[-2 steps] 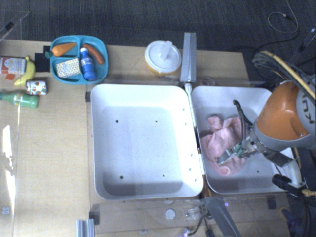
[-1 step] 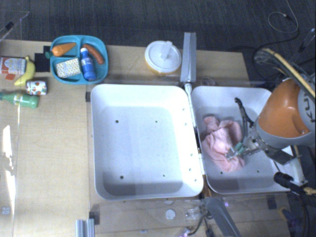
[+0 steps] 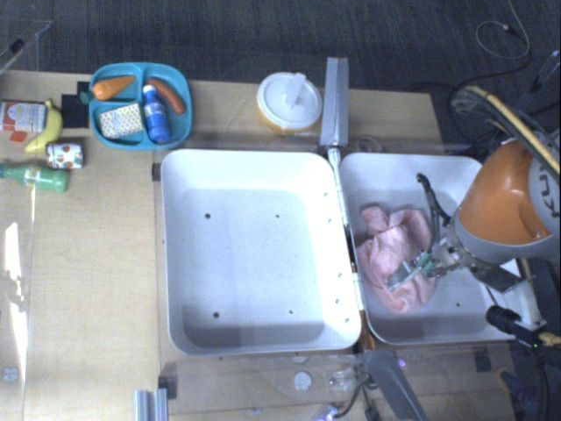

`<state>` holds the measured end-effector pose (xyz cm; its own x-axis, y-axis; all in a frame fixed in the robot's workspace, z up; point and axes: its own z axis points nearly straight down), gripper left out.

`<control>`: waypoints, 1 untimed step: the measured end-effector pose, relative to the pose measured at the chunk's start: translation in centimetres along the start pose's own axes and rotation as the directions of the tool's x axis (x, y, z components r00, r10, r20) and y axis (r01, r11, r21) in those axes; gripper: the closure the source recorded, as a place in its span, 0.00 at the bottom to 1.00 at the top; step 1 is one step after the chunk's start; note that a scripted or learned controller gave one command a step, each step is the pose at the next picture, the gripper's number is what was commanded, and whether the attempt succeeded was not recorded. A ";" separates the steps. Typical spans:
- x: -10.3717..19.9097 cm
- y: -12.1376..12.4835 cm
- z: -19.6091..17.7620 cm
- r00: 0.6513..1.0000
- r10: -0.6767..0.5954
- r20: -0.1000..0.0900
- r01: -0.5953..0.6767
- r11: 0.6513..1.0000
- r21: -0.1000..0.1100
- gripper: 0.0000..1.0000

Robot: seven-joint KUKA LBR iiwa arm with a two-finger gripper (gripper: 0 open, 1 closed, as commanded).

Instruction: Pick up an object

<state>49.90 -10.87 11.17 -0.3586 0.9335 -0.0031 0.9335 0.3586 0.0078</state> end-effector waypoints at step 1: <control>-6.7 4.8 2.1 0.940 0.341 0.004 -0.341 0.940 -0.008 0.00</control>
